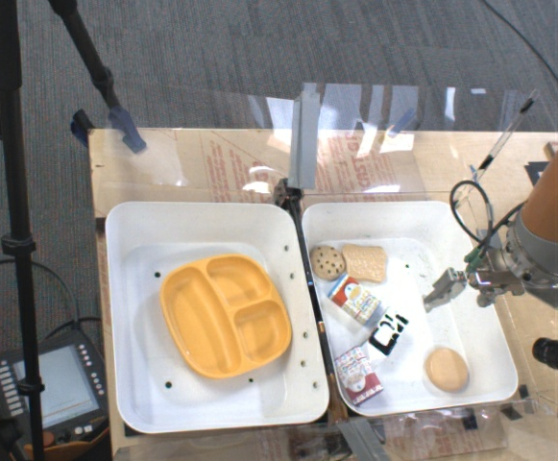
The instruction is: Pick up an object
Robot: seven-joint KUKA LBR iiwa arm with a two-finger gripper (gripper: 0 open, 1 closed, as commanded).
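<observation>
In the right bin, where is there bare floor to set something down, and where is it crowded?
Bare floor lies along the right bin's far wall, and between the black-and-white item and the round bun. Crowded: the left side, from cookie and cracker down past both small cartons.

arm (547, 229): cut off at 3 o'clock edge | small cartons (357, 301): print too small to read | tablet (38, 387): partly behind stand pole (14, 209)

Lighting bright, even, overhead. Strong glare on clear panel (355, 142) beyond the bins; white bins (125, 257) near overexposed. Shadows faint, soft. Focus slightly soft throughout; gripper (444, 289) blurred; small package labels beside it unreadable.
</observation>
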